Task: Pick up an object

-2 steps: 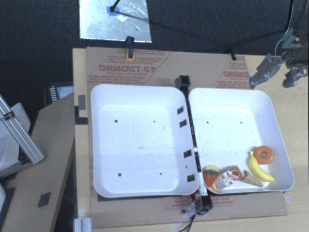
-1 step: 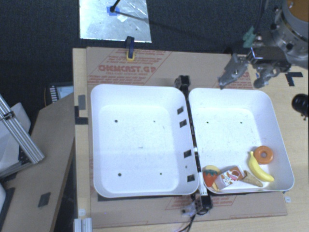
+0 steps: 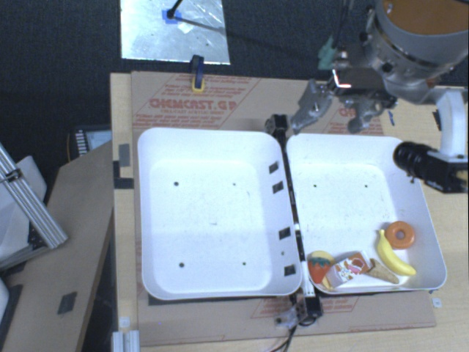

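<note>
My gripper (image 3: 335, 116) hangs above the far rim of the right bin (image 3: 344, 196), fingers spread open with nothing between them. The objects lie apart from it, clustered in that bin's near right corner. They are a yellow banana (image 3: 393, 256), an orange ring-shaped toy (image 3: 400, 234) just behind it, a red-orange fruit (image 3: 320, 265), a small red and white packet (image 3: 348, 269) and a brown wedge (image 3: 382, 273). The grey arm with its orange band rises out of the top right.
The left bin (image 3: 212, 211) sits beside the right one, with a black divider with clips (image 3: 288, 196) between them. A black device (image 3: 429, 166) overhangs the right bin's right rim. A metal sheet (image 3: 174, 20) and a yellow clamp (image 3: 197, 74) lie behind the bins.
</note>
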Motion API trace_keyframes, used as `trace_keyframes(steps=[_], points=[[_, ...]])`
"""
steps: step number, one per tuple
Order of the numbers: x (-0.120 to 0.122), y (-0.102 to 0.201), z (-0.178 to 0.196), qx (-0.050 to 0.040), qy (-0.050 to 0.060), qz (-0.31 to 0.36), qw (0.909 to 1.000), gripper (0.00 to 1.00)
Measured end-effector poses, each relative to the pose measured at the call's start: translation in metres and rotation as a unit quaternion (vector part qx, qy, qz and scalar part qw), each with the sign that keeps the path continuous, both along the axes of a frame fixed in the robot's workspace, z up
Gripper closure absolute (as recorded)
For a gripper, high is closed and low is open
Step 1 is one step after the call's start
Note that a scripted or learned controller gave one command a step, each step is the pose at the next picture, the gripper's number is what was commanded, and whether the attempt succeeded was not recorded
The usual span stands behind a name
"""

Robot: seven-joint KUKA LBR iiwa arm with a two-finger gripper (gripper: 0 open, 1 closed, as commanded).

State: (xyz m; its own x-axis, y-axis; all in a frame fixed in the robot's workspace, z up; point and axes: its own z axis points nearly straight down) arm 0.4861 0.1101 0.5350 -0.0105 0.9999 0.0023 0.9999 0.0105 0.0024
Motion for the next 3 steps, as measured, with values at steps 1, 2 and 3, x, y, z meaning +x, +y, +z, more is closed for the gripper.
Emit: trace_keyframes(steps=[1,2,3], points=[[0.0,0.091,0.0,0.0004,0.0,0.001,1.0,0.0],[0.022,-0.004,-0.228,-0.0037,0.007,-0.008,0.9999,0.0],[0.117,-0.001,-0.28,-0.0015,0.0,-0.006,1.0,0.0]])
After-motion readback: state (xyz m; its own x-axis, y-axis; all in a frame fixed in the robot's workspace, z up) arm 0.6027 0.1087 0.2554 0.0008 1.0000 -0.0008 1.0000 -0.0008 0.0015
